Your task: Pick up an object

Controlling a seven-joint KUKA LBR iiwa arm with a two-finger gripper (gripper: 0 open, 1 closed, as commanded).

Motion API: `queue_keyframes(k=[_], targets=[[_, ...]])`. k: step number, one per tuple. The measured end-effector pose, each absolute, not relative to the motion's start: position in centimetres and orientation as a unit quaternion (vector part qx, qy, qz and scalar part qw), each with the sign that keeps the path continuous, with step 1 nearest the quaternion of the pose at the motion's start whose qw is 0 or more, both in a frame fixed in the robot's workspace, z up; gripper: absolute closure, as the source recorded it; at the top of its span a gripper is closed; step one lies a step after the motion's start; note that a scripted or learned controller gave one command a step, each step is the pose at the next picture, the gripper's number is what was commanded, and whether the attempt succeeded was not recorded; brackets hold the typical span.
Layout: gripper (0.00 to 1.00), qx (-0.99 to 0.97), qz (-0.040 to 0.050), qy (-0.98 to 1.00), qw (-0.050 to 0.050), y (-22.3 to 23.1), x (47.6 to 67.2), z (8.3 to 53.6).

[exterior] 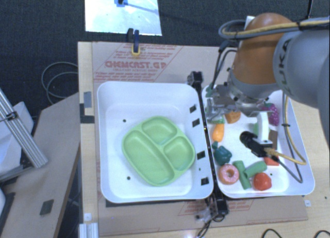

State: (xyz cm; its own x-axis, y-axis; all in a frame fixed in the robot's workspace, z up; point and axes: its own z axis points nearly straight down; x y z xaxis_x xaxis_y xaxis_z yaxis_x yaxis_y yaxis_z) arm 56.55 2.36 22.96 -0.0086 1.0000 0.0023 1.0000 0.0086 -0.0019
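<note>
The claw [227, 112] hangs low at the inner edge of the right bin [301, 180], where the toys are heaped; whether it grips anything, I cannot tell — the wrist hides it. Right under it sits an orange carrot-like piece [218, 131], likely the target; just below that a teal lump [223, 154], then a pink donut [227, 174] and red tomato [262, 181]; far off to its left lies the green divided plate [157, 151] in the left bin [111, 128] — seemingly a drop spot.
</note>
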Motion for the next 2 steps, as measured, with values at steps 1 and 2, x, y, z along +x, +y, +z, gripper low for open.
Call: queue_keyframes(k=[1, 2], targets=[[1.00, -0.704, 0.0001, -0.710, 0.001, 5.51, 54.08, 23.06], [1.00, -0.705, -0.0002, -0.709, 0.000, 5.89, 53.91, 22.20]])
